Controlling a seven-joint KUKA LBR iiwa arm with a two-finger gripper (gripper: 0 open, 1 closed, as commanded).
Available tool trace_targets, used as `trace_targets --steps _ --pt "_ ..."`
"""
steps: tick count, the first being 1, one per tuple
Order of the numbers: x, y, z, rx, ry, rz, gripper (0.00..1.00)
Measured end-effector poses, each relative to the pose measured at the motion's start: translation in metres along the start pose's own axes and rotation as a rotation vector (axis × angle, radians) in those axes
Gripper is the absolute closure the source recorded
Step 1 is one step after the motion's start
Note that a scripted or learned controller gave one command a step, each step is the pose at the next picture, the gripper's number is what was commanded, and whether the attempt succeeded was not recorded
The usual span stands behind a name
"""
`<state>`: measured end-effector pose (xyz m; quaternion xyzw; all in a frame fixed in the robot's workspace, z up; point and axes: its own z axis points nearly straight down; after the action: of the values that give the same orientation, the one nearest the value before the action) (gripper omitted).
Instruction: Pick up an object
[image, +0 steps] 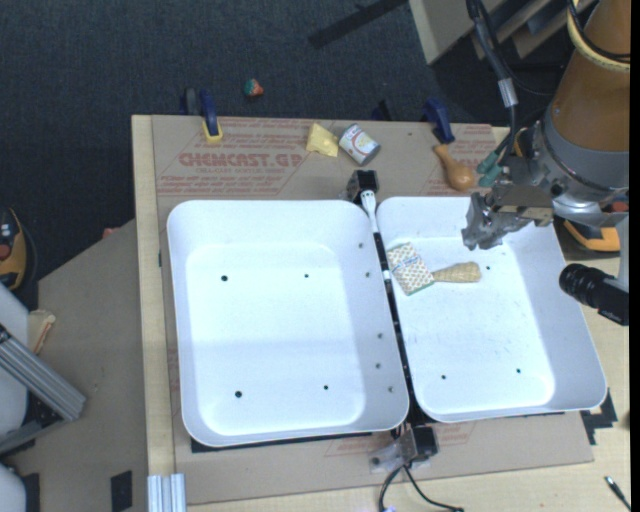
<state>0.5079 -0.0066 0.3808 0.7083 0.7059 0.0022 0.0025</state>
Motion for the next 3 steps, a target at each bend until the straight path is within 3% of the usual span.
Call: trace_targets --steps 1,2,3 --pt "0.044 -0.017 -0.161 -0.015 0.004 -0.009 1.0" --pt "0.086 0.034 -0.012 0.021 -0.001 -0.007 1.0" --pt "0.023 -0.008 -0.039 0.008 0.0 0.004 1.0"
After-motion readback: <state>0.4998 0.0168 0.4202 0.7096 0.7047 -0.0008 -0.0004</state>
